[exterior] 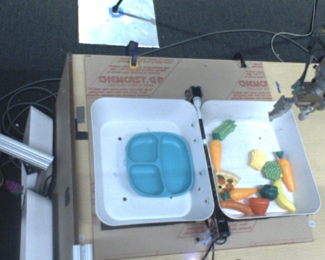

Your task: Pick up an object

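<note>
Bottom carrot [243, 193] roughly crosswise, perhaps.

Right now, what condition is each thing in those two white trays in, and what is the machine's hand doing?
Blue plastic divided plate: flat in the left white bin, nothing on it.
Green toy pickle: lying apart, right white bin.
Long orange toy carrot: lying along the divider.
Pizza slice toy: flat.
Yellow toy banana: lying in the pile.
Hand: above the right bin's far rim, holding nothing.
</note>
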`<state>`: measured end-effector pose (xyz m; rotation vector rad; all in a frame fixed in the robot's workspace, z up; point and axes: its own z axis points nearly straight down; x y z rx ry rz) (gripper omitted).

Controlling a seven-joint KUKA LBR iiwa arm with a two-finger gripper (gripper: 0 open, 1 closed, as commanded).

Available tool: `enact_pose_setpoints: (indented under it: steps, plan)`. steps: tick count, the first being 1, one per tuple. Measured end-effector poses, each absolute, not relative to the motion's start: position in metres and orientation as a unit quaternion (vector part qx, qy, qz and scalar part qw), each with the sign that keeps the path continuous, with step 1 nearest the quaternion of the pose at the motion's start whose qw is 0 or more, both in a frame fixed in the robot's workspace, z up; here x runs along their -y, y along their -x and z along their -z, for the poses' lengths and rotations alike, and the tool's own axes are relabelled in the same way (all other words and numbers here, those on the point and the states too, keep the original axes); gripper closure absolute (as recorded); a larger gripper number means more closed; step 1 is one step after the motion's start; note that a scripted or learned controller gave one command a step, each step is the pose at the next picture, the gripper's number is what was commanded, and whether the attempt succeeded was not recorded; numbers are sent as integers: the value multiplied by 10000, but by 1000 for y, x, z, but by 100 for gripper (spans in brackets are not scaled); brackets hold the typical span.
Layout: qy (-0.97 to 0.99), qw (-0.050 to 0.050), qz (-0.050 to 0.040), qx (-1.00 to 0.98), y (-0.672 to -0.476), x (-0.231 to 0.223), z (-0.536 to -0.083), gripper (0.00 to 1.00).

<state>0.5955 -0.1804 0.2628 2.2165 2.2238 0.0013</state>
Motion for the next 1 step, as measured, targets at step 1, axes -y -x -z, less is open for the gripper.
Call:
enact_pose_setpoints:
  steps: [1]
  plan:
    - [-7068,13,-4,-7074,-580,207,-85,0]
